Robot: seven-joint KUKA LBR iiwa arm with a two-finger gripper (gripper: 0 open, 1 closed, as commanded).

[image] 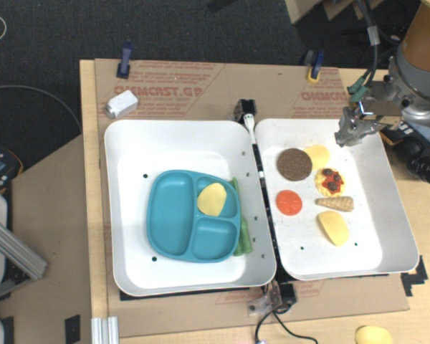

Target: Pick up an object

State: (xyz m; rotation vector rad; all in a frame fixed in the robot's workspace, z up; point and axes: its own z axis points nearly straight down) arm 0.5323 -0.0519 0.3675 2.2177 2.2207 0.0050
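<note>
So my gripper (350, 133) is hovering over the right bin (387, 213) around its 1 o'clock corner, nothing between the fingers, and honestly I can't tell if they're apart or together. Guessing it's parked high to line up a drop. Candidates sit in that bin: brown disc (294, 163), red disc (289, 203), pizza-looking piece (331, 181), cone (335, 204), yellow wedge (334, 228). Left bin (129, 192) has the teal divided tray (179, 217) with a yellow piece (213, 199) in its 2 o'clock compartment.
</note>
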